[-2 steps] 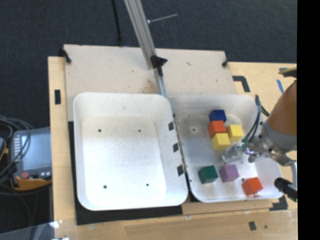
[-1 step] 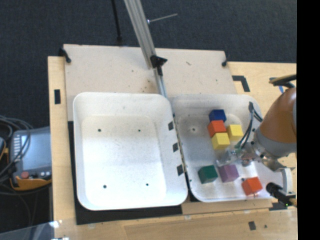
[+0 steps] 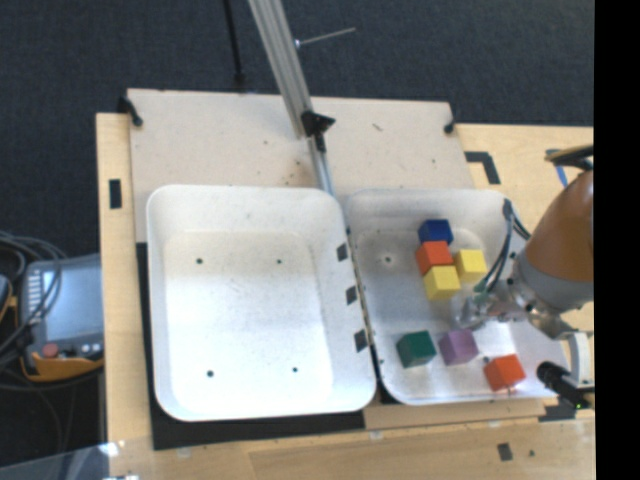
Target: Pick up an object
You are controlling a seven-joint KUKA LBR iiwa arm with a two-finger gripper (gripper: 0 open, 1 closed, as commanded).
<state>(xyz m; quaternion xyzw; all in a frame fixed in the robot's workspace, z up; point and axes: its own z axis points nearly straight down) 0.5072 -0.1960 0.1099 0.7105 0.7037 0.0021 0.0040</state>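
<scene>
Partly blurred, pincer (image 3: 472,311) (open or closed unclear) hangs beside purple cube (image 3: 459,347).

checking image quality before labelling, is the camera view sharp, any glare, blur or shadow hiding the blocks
Camera view: soft and low-resolution overall, evenly lit, no harsh glare. The left bin looks bright but its speckles stay readable. The blocks read clearly by colour, such as the blue block and the green block. The gripper is smeared and indistinct, with faint shadow beneath it beside the purple block.
</scene>
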